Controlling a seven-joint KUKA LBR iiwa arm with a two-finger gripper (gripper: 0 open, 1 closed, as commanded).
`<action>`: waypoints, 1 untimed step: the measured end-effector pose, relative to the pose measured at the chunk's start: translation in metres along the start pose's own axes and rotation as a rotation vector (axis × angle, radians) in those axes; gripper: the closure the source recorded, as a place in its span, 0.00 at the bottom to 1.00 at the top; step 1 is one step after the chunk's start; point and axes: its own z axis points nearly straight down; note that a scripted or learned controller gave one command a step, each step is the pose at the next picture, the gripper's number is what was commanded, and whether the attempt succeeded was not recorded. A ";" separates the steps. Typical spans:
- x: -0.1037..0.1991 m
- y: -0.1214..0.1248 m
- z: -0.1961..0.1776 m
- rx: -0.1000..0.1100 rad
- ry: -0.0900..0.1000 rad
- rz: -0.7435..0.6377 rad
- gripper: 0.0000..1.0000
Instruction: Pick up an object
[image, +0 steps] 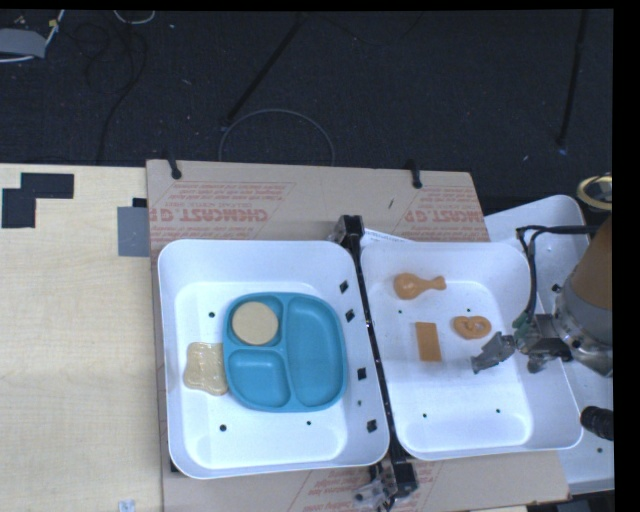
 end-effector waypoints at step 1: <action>0.000 0.003 -0.007 -0.014 -0.003 -0.003 0.00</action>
